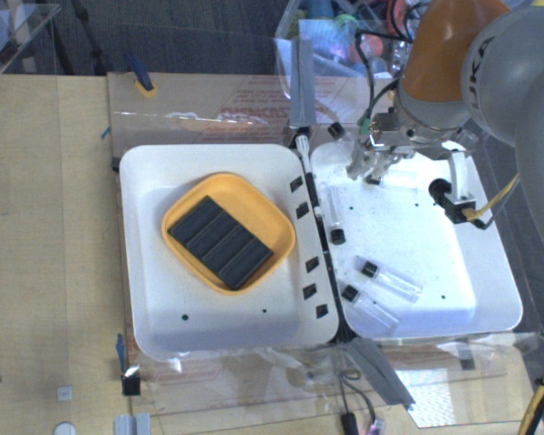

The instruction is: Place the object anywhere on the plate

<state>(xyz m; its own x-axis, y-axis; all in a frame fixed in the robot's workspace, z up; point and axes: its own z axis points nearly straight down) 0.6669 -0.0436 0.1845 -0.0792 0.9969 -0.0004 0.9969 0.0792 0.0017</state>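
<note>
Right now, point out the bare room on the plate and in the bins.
The yellow plate has only its rim bare; a dark ridged block fills its middle. The left bin has bare floor along its near edge. The right bin is bare mid-floor, crowded near by clear vials, and by the hand at the far end.

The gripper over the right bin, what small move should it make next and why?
Probably come down toward the near part of the right bin. The gripper hangs at the bin's far-left corner with nothing visibly between its fingers, the clear black-capped vials lie nearer the camera, and the yellow plate in the left bin carries only a dark ridged block.
</note>
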